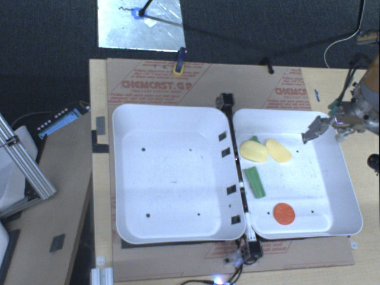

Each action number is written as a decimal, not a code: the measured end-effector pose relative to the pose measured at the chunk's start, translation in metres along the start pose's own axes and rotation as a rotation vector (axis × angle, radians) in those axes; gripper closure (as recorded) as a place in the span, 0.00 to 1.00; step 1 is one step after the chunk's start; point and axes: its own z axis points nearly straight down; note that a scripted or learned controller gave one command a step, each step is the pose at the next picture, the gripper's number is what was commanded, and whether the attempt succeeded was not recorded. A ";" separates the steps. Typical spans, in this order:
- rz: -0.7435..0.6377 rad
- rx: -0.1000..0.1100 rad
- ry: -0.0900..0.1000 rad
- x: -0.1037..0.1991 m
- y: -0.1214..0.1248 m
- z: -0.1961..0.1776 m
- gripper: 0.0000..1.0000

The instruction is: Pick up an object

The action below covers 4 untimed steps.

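1. In the right bin (341, 183), near its left wall: two pale yellow pieces (265, 151) touching side by side, a green block (255, 181) just below them, an orange disc (284, 213) nearer the front edge and well apart from the rest.
2. Above that bin's upper right corner: the gripper (311, 132), off the floor, nothing between its tips; whether spread or pressed together, impossible to tell from this slant.
3. Left bin (124, 159): beside the right one, bare white floor.
4. Step in hand, by judgement: choosing a target and lining up over it before descending.
5. Best candidate, probably: the orange disc, standing alone with room on every side; flat, though, so needs a low, square approach.
6. Alternative: the green block, taken across its narrow width, clear of the yellow pieces.
7. Worth avoiding: the yellow pair, rounded and crowded together, likely to squirt aside or come up as two.
8. Also worth minding: the centre wall close to the green block, little room there for one tip.
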 end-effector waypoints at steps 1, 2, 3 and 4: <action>-0.003 -0.004 -0.001 0.000 0.001 -0.011 1.00; -0.011 -0.004 0.004 0.095 -0.025 -0.055 1.00; 0.005 -0.011 -0.004 0.036 -0.002 -0.138 1.00; 0.006 -0.004 -0.004 -0.027 0.015 -0.142 1.00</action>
